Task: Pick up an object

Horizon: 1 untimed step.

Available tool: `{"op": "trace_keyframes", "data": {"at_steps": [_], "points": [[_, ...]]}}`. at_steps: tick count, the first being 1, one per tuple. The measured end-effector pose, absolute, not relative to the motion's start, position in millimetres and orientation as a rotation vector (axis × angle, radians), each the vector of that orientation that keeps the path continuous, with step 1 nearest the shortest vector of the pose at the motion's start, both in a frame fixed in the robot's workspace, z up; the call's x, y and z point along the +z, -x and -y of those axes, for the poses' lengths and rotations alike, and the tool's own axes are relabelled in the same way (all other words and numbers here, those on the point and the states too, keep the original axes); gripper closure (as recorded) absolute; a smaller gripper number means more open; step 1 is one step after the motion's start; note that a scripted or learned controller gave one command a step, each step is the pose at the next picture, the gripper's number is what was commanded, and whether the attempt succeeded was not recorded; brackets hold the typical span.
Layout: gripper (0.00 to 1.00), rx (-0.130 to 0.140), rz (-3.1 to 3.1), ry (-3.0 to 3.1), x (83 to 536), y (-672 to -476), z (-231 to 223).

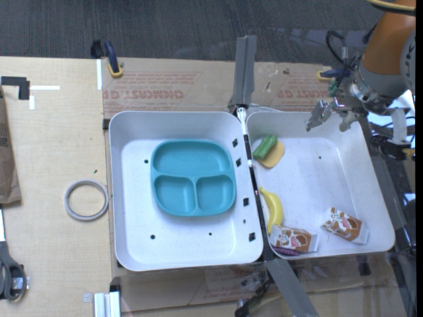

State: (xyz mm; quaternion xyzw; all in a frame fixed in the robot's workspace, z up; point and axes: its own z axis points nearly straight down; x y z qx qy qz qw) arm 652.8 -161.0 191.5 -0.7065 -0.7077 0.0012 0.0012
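The claw (pixel 330 115) hovers spread, pinching nothing, over the right bin's (pixel 377 177) far edge, well apart from the banana (pixel 272 207).

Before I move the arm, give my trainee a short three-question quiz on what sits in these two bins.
1. True or false: the teal three-compartment plastic plate lies in the left white bin.
2. Which item touches the green plastic vegetable? A) yellow banana B) tan round food piece C) brown-and-white snack packet
3. Fill in: the two-finger gripper hangs over the right bin's ____ edge.

Key: 1 true; 2 B; 3 far.
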Motion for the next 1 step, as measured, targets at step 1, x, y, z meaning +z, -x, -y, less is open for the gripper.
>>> {"op": "trace_keyframes", "data": {"at_steps": [1], "points": [[0.0, 0.005, 2.145, 2.291, 207.8, -602.6, 160.0]]}}
